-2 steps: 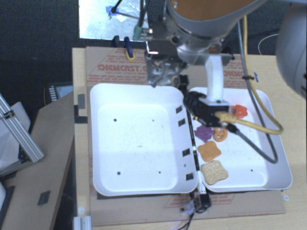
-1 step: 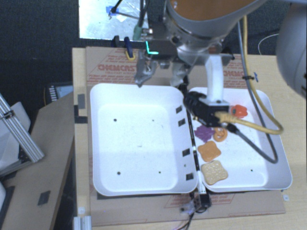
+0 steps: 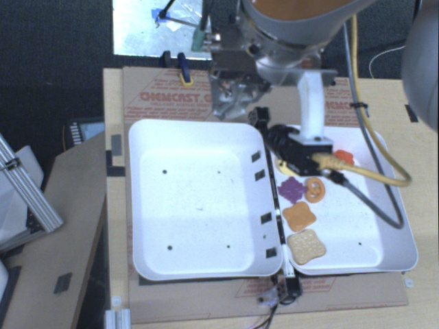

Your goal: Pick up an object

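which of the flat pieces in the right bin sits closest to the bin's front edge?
The pale waffle-textured square piece. It lies below the orange piece; the purple piece and round orange piece sit farther back.

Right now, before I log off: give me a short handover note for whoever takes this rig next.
Gripper: above the bench beyond the left bin's far edge; finger state unreadable, nothing seen held.
Things: purple piece, round orange piece, orange slab and tan waffle square lie in the right bin by the divider; a red-orange piece sits farther back by the cables.
Done: no pick visible.
Left: descend on one item, grasp, lift.
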